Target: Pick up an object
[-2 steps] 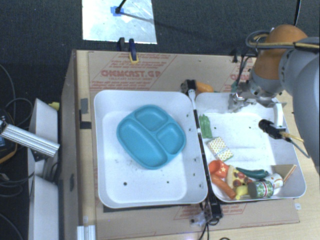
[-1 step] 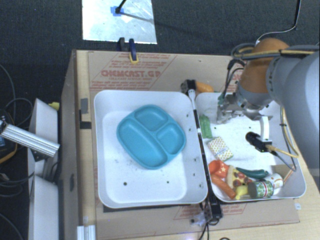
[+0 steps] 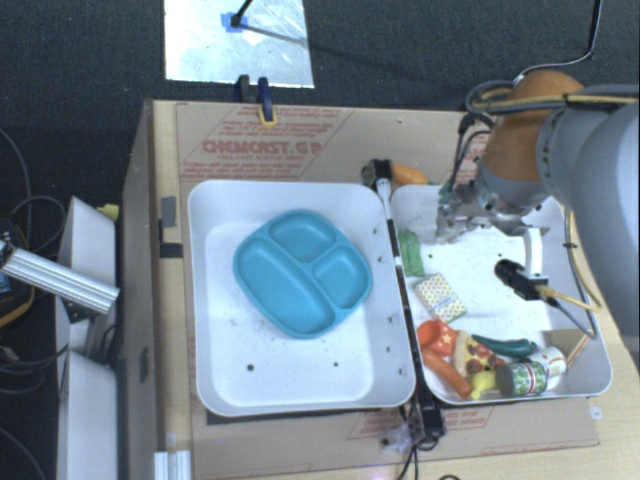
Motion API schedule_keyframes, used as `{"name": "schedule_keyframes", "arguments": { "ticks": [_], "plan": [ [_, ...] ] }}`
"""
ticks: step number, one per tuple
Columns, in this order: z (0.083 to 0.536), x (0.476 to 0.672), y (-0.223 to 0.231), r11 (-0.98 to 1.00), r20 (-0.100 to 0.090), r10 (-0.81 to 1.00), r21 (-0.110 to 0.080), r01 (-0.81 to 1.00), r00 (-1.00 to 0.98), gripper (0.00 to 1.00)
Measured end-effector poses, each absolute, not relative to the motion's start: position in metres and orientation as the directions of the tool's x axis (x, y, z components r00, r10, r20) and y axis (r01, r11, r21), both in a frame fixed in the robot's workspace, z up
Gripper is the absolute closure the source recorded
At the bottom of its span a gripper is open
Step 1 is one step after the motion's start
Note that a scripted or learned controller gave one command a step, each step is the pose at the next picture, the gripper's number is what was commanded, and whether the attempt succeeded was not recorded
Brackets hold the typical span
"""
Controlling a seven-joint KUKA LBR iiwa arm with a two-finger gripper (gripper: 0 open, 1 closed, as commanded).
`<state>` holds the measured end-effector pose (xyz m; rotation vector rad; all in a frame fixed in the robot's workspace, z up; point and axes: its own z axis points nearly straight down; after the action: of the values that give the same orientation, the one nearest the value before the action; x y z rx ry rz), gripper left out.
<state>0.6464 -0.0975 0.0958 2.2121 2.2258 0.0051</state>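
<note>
A heap of small mixed objects (image 3: 490,363) is lying in the right-hand shallow white bin (image 3: 590,373), gathered along its near edge: orange carrot-like pieces, a dark green pod, a labelled can. A cream checkered block (image 3: 440,296) is sitting just beyond them. The pincer (image 3: 462,218) is hanging over the bin's far left corner; whether it is parted or closed cannot be told. A blue three-compartment plastic plate (image 3: 302,272) is occupying the left bin (image 3: 225,368).

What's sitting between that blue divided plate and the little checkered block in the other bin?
In the camera view, between the blue divided plastic plate and the small checkered block run the bins' white rims, then a green stick.
</note>
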Motion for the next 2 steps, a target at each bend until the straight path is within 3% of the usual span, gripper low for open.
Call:
{"name": "schedule_keyframes", "arguments": {
  "ticks": [2],
  "plan": [
    [0.118, 0.648, -0.098, 0.008, 0.000, 1.000, 0.011, 1.000, -0.008, 1.00]
  ]
}}
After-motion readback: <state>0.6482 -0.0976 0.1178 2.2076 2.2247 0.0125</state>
